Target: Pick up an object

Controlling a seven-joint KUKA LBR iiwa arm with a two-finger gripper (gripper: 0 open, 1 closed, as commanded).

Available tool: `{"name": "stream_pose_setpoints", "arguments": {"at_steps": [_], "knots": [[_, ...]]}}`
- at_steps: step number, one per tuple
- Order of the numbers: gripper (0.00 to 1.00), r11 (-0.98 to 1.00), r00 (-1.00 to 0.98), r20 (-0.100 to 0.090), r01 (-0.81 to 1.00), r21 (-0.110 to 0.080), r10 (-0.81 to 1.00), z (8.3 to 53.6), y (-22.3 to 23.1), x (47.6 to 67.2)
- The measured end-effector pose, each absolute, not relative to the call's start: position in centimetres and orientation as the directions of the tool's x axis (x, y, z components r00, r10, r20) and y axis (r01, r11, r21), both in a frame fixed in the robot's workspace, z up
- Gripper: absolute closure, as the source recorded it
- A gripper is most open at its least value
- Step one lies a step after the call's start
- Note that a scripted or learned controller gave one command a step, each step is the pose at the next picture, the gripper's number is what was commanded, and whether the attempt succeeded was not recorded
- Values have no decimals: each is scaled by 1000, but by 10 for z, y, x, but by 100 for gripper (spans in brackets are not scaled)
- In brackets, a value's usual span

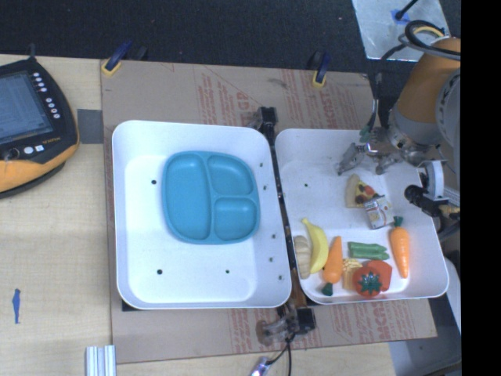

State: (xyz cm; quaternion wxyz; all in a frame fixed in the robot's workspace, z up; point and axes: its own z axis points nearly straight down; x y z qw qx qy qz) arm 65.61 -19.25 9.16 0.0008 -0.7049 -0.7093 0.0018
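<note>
Glossy plastic tomato, tapered carrot

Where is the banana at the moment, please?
The banana lies in the right bin, near its front-left corner, between a beige item at the bin's left wall and a carrot on its right.

– Where was the arm?
– It reached in from the right, its orange band high at the frame's edge and the grey wrist angled down and leftward.
– And the gripper?
– Low over the far part of the right-hand area, its two fingers spread apart, nothing between them.
</note>
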Motion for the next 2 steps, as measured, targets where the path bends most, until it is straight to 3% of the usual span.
{"name": "stream_pose_setpoints", "arguments": {"at_steps": [1,2], "knots": [[0,5,-5,1,1000,-6,1000,92,-181,656],[100,8,-8,1,1000,-8,1000,102,-182,656]]}}
